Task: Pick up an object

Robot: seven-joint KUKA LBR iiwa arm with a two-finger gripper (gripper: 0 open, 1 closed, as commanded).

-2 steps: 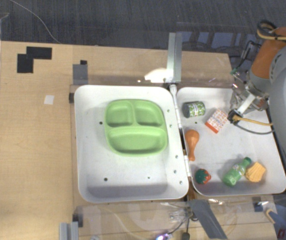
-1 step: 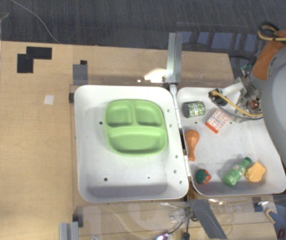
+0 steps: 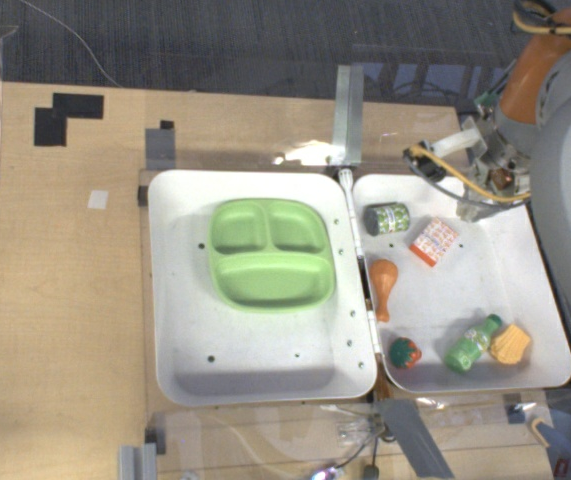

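Observation:
The right bin holds several small objects. A green can lies on its side at the back left. Beside it sits a red and white box. An orange drumstick-shaped toy lies along the left wall. Along the front are a red and green round toy, a green bottle and a yellow-orange piece. My gripper hangs over the bin's back right corner, above and to the right of the box, with cables around it. Nothing shows in its grasp.
The left bin holds a green divided plate. A metal divider post stands behind the seam between the bins. The grey arm covers the right bin's right side.

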